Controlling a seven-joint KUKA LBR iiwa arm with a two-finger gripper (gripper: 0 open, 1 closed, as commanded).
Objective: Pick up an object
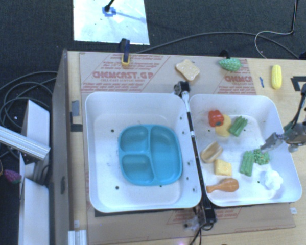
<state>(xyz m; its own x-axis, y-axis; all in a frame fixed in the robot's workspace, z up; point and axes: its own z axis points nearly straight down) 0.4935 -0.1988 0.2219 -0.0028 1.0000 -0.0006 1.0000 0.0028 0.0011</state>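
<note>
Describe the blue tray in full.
The blue tray is light blue and looks like smooth plastic, a rounded rectangle with a raised rim. Ridges split it into three compartments: two on the view's left, one longer on the right. It lies flat, slightly turned, on the floor of the left bin, near the middle, clear of the walls.

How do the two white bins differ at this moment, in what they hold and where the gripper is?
The left bin holds a single blue divided tray; the right bin holds many small toy foods, among them a drumstick. The gripper is over the right bin, apart from the left bin. Both are shallow, white and similar in size.
</note>
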